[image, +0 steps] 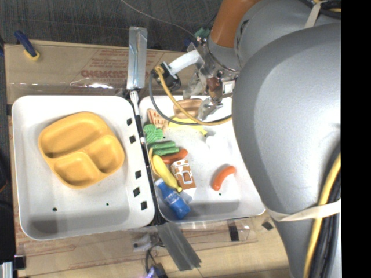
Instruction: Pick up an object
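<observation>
My gripper (206, 102) hangs over the far end of the right bin (243, 204), under the orange-banded wrist. Just left of it lies a tan flat piece (184, 108); whether they touch is unclear. Along the bin's left wall lie a green toy (153, 134), a green pod (164, 150), a yellow banana (162, 170), an orange-and-white box (184, 175) and a blue bottle (174, 204). An orange sausage (223, 177) lies alone toward the bin's right.
The left bin (35, 213) holds a yellow divided plate (81, 149). The big grey arm body (290, 114) covers the right side of the right bin. A yellow cable (165, 88) loops near the wrist. A metal bar (137, 57) stands above the divider.
</observation>
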`<state>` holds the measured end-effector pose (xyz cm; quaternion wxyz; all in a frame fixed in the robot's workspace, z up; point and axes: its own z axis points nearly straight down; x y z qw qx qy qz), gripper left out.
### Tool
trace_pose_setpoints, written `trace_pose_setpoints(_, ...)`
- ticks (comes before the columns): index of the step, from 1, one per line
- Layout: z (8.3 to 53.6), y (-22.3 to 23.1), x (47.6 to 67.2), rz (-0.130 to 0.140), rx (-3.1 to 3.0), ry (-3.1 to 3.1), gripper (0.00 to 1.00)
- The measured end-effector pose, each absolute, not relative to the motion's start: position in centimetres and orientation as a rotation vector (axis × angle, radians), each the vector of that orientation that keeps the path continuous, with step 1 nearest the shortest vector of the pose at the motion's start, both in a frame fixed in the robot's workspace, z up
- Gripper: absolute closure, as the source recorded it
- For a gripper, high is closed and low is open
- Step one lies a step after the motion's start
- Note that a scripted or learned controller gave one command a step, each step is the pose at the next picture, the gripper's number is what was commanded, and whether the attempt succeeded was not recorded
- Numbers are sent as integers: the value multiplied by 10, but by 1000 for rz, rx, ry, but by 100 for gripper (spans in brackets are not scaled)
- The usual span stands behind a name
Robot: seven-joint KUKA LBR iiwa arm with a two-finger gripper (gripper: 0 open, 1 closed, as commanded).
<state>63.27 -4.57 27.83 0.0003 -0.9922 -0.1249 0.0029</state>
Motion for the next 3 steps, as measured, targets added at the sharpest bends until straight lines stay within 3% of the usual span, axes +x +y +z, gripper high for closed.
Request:
trace_pose_setpoints(1,362,-69,612,-4,-3072,-652,100)
trace_pose_setpoints(2,369,-65,613,4,-3067,-668,100)
trace_pose_setpoints(3,348,-19,559,8,-3021,-846,100)
